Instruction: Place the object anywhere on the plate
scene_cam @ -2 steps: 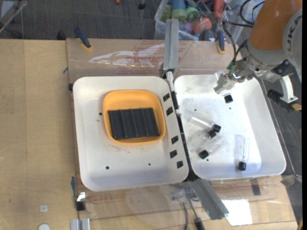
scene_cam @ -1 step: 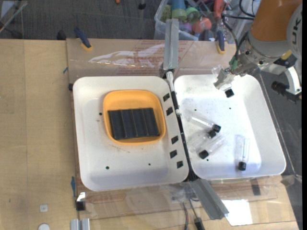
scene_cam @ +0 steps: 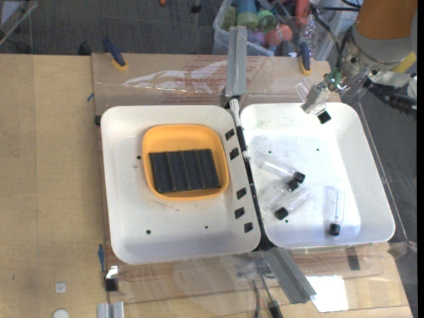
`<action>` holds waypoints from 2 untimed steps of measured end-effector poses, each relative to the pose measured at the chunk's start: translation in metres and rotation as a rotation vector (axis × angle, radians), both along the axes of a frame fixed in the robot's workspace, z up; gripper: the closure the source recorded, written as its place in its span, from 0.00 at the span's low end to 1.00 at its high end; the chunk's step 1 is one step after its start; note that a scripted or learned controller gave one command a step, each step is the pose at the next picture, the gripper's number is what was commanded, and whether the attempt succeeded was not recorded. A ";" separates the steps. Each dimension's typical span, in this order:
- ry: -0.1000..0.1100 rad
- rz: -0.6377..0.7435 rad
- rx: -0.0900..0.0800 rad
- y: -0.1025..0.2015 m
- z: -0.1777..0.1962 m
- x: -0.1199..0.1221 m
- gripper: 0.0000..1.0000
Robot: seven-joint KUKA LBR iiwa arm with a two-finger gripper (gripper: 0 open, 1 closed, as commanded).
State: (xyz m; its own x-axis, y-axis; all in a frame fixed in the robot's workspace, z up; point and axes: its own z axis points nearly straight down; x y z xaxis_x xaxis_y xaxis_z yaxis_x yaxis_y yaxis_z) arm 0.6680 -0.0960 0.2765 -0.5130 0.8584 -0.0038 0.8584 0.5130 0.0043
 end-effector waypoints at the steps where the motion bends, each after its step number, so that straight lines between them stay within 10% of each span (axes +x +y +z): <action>1: 0.005 0.153 0.001 -0.024 -0.017 -0.001 1.00; 2: 0.000 0.122 -0.001 -0.045 0.067 -0.005 1.00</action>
